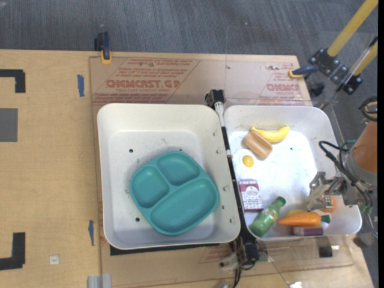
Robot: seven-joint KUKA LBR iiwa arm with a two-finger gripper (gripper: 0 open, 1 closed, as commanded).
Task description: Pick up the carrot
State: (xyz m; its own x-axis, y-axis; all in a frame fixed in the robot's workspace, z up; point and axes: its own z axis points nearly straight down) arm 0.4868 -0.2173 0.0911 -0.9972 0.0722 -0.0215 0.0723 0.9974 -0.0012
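The carrot (299,219) is orange with a small green tip. It lies on its side near the front wall of the right bin (300,161), pointing left to right. My gripper (324,195) hangs just above and behind the carrot's right end, close to the bin's right front corner. The arm reaches in from the right edge. Nothing shows held in the gripper.
A green bottle (266,217) lies touching the carrot's left end, with a red carton (249,195) beside it. A purple item (307,230) lies in front of the carrot. Further back are a fried egg (248,160), a hot dog (257,144) and a banana (271,134). The left bin (120,137) holds a teal divided plate (174,192).
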